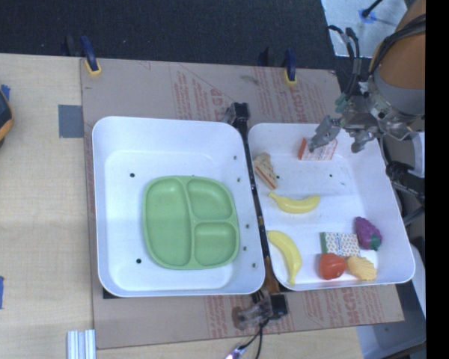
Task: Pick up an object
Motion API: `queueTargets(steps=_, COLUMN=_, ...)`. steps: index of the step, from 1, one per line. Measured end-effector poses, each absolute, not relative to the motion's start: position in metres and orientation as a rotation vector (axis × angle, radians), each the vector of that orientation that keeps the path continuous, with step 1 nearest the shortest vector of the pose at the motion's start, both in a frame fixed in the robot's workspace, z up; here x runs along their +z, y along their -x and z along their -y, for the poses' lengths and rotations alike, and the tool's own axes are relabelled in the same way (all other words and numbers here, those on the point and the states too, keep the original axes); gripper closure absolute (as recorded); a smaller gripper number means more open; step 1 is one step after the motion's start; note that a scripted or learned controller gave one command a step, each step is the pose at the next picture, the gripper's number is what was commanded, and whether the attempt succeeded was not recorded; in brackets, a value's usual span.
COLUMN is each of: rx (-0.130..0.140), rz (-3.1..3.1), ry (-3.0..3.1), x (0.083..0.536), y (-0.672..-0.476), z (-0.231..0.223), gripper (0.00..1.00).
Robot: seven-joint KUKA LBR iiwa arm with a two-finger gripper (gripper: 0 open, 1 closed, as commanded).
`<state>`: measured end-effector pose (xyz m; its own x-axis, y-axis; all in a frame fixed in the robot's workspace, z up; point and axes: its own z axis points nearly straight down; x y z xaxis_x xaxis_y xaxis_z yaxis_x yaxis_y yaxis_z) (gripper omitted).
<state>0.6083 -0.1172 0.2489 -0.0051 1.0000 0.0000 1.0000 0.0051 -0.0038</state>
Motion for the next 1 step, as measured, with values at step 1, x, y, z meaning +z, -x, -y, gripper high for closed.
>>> queueTargets(steps=1, rx=0.006, rz=2.225, ry=2.215, x=0.1950, y=-0.5745, z=0.1387, gripper=0.00)
